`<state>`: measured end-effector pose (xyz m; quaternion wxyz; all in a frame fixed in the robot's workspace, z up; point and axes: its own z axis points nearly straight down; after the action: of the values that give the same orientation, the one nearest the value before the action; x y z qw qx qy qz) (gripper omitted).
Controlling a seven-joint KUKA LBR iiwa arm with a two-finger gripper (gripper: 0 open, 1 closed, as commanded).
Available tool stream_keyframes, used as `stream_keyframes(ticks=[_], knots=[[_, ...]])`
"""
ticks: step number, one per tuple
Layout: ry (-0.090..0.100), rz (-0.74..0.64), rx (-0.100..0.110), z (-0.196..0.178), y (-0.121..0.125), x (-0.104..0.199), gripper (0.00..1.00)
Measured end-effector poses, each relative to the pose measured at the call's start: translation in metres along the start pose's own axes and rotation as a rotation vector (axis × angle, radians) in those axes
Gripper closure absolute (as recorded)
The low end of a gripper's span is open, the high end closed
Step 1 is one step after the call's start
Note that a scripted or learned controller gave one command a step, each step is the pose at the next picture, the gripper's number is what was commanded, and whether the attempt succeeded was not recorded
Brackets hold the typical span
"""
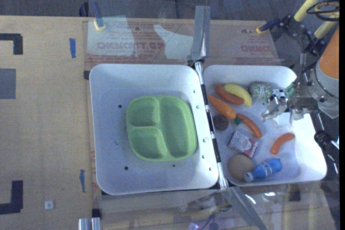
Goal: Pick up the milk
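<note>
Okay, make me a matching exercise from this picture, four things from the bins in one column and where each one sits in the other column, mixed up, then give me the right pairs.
Things:
1. green divided plate
2. banana
3. blue bottle
4. pink carton

Places:
A. near the front edge of the right bin, beside a round tan item
B. middle of the left bin
C. back of the right bin, next to an orange sausage-shaped piece
D. centre of the right bin, in front of the carrot

Pairs: 1-B, 2-C, 3-A, 4-D
</note>
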<state>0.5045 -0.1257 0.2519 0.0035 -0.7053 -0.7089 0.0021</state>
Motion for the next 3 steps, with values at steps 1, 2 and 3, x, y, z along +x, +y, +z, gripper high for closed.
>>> stream_keyframes(ticks=[1, 2, 3], knots=[[-0.002, 0.051, -0.004, -0.028, 0.042, -0.100, 0.00], [-0.002, 0.253, -0.003, 0.023, 0.111, -0.092, 0.00], [-0.001, 0.189, -0.001, 0.061, 0.120, -0.087, 0.00]])
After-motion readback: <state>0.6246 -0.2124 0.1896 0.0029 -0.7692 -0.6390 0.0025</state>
